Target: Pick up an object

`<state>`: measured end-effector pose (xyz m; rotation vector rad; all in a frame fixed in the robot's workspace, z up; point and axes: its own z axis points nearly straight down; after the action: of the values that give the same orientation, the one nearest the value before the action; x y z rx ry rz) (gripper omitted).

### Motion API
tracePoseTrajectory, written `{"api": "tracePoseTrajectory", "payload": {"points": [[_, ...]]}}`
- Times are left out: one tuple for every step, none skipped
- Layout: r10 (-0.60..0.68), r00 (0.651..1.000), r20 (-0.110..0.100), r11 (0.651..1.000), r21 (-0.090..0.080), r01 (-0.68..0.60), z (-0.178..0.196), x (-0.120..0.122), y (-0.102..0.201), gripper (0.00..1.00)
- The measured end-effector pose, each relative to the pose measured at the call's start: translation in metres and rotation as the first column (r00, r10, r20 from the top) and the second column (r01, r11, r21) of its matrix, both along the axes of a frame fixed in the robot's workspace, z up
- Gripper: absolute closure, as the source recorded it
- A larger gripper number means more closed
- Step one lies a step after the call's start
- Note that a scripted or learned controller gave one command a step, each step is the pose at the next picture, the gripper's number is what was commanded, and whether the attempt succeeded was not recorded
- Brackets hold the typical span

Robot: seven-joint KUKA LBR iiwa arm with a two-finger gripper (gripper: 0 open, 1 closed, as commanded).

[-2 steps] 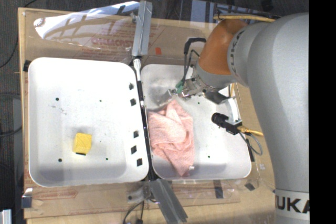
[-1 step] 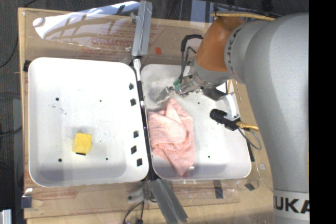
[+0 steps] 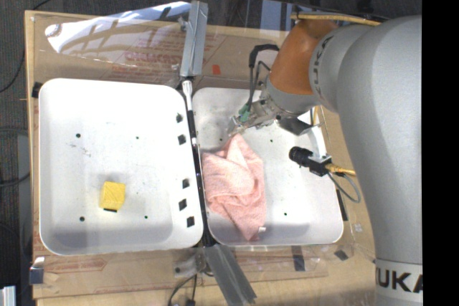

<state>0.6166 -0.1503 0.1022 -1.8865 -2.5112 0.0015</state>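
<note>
1. The grey arm [image 3: 373, 118] is extended from the right over the right bin [image 3: 305, 197].
2. A crumpled pink cloth [image 3: 233, 186] is spread along that bin's left side, long axis far-to-near, far tip pointed at the gripper.
3. The gripper [image 3: 244, 118] is poised just beyond that tip; its opening cannot be told. Nothing is judged lifted yet; grasp and lift remain.

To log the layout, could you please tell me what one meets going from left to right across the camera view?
First the yellow block in the left bin, pink cloth in the right bin, grey arm.
</note>
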Motion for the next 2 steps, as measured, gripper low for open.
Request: {"api": "tracePoseTrajectory", "payload": {"points": [[0.191,0.982,0.002,0.982,-0.001,-0.191,0.1190,0.0407,0.0105,1.00],[0.191,0.982,0.001,0.982,0.000,-0.191,0.1184,0.0405,0.0107,0.00]]}}
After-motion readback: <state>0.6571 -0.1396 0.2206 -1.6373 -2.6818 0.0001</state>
